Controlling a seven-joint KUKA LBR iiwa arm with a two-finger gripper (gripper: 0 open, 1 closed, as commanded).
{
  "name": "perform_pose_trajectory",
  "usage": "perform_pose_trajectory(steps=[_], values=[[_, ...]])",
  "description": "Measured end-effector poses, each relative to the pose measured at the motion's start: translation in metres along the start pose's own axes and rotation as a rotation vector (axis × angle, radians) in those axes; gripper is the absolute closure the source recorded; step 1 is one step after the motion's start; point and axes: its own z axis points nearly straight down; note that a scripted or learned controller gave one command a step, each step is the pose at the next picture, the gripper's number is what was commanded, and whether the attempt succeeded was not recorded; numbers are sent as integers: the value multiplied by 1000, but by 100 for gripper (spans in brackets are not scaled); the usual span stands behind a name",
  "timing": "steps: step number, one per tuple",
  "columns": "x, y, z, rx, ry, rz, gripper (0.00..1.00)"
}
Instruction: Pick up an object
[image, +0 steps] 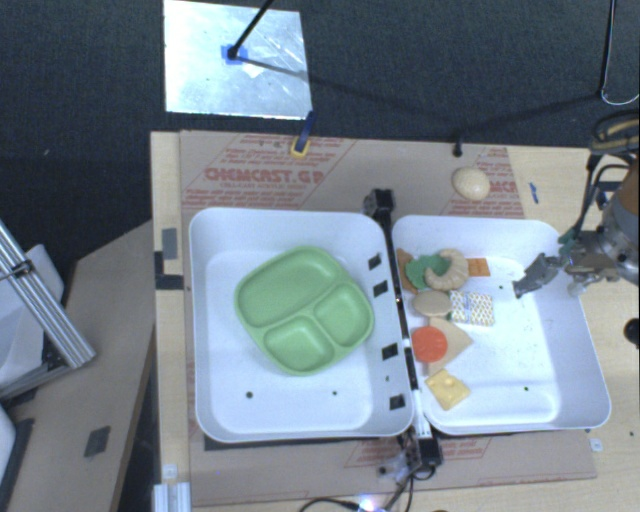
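Observation:
The right bin (560, 390) holds a cluster of toy food along its left side: a green leafy piece (435, 268) on a tan ring (457, 262), an orange cracker (478, 267), a beige oval (432, 303), a speckled packet (472, 308), a red-orange disc (431, 343) and a yellow cheese block (447, 388). My gripper (552, 282) hangs over the bin's upper right part, well to the right of the cluster. It is open and nothing sits between its fingers.
The left bin (215, 400) carries a green divided plate (303, 310). A beige egg-shaped object (470, 183) lies on the cardboard behind the right bin. A black divider (395, 300) runs between the bins. Bare white floor spans the right bin's middle and right.

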Motion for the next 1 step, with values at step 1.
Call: perform_pose_trajectory(steps=[1], values=[[0,2,-6,-12,-3,-3,0]])
